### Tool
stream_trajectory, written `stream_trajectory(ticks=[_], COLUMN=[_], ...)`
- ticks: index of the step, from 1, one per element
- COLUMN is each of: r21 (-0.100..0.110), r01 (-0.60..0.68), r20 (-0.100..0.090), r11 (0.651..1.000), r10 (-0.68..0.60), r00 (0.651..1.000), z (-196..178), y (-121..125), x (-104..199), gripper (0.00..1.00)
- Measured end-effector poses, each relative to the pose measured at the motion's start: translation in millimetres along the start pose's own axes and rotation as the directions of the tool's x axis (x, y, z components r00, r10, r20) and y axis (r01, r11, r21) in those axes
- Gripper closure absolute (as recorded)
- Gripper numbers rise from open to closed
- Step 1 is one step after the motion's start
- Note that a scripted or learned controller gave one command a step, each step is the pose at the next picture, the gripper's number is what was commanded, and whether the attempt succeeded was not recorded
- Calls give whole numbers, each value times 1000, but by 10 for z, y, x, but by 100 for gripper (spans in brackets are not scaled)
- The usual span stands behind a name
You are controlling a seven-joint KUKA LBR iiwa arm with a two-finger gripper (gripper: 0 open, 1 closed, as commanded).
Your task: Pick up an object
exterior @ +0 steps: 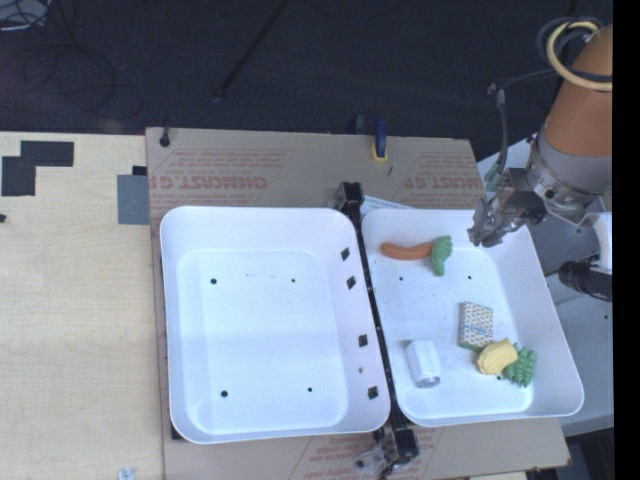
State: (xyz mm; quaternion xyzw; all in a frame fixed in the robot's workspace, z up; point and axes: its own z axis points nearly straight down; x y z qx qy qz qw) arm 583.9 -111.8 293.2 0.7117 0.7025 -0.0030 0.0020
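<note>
At the far left, pale wooden bench top (70, 308) carries black and grey flat patches near its upper edge. A brown cardboard sheet (300, 168) with reversed red lettering lies under both bins, held at its far edge by a blue and yellow clamp (379, 140).

The left bin (180, 318) is a shallow white tray with a few small dark holes in its floor. A row of black clips (361, 308) runs down the seam where it meets the right bin (555, 368).

In the right bin, near the far edge, a toy carrot (408, 251) lies on its side, orange body pointing toward the seam and its green leafy top (440, 254) toward the bin's right edge. Near the front edge, close to the seam, a small pale cylinder (424, 362) lies on its side. Further right, a small patterned block (475, 324) rests tilted, just beside a yellow and green toy (506, 360) that looks like a corn cob or pineapple, near the front right corner.

The gripper (487, 230) hangs over the bin's far right corner, well apart from the carrot's leafy end, with nothing seen between its fingers; whether they are spread or closed cannot be told. Above it rises the arm's orange band (585, 118).
</note>
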Motion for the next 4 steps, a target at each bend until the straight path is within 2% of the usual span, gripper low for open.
stream_trajectory(ticks=[1,2,3,4], r21=[2,2,6,-6], r01=[17,10,18,20], r20=[-9,-6,-10,-8], r11=[1000,1000,1000,1000], r10=[-17,-10,-18,-20], r00=[1000,1000,1000,1000], z=[-180,-140,45,-223], y=[-591,-646,-915,-37], x=[634,194,812,1436], gripper=[100,100,100,100])
